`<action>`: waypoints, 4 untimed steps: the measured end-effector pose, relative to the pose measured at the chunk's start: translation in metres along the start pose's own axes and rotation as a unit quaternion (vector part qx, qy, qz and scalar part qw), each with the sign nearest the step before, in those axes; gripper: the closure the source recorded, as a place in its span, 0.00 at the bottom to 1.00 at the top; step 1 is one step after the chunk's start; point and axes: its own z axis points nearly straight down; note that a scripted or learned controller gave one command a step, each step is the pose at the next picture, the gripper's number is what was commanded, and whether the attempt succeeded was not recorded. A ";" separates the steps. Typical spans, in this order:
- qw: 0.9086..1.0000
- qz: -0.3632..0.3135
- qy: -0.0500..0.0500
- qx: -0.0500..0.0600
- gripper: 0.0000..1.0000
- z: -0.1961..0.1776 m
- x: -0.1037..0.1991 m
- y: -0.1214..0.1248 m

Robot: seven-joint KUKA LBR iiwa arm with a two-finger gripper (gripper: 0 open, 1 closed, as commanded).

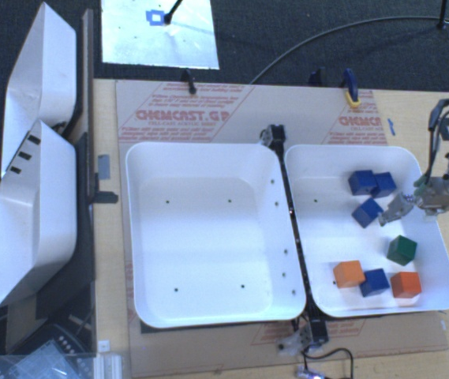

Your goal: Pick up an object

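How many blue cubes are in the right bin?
4. Two blue cubes touch at the bin's far side, one lies just below them near the gripper, and one sits between the two orange cubes at the near side.

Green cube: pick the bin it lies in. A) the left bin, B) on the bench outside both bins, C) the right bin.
C: the green cube sits on the floor of the right bin, near its right wall, below the gripper and above the two orange cubes.
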 end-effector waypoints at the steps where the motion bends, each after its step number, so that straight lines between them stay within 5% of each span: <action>1: 1.000 0.000 -0.001 -0.003 0.00 0.097 0.006 0.006; 4: 1.000 -0.002 0.000 -0.003 0.00 0.108 0.010 -0.008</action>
